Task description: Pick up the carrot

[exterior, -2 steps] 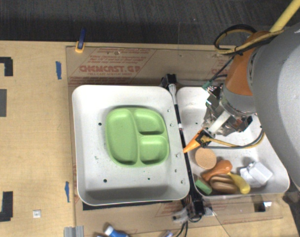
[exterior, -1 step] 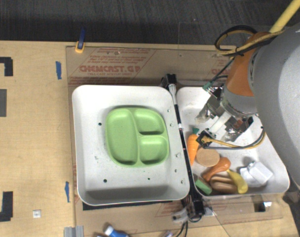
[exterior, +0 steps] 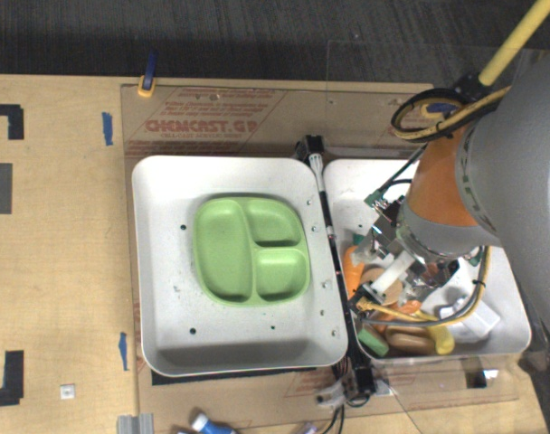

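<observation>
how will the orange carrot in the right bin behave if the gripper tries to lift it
The orange carrot looks like smooth moulded plastic, so probably stiff, light and slippery. Its rounded form may roll. Crowded against the bin wall and the other toys, it may be hard to get the fingers around.

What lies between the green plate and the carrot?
In the camera view, the bare white floor and rim of the left bin lie beside the green plate, then the black divider where the bins meet, then the carrot.

Dark grey carpet floor [exterior: 212,16] beyond a tan bench top [exterior: 58,242] with black tape marks [exterior: 8,120].
</observation>
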Robot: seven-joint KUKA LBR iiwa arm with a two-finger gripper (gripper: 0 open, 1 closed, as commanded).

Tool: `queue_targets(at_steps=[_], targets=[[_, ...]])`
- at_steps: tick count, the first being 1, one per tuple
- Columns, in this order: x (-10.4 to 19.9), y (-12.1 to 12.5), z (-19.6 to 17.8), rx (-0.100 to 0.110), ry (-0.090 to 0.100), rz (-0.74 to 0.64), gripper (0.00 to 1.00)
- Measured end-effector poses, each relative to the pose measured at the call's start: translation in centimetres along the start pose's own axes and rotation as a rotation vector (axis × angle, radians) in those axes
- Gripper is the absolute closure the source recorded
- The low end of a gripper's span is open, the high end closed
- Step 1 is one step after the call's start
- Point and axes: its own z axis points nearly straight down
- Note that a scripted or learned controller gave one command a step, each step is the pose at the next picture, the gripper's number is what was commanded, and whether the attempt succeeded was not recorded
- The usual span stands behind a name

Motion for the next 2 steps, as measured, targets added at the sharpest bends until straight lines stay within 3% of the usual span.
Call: queue_targets(at_steps=[1, 2], targets=[[0.7, -2.5, 0.0, 0.002, 0.001, -0.018, 0.0], [-0.6, 7.2, -0.1, -0.008, 0.002, 0.102, 0.0]])
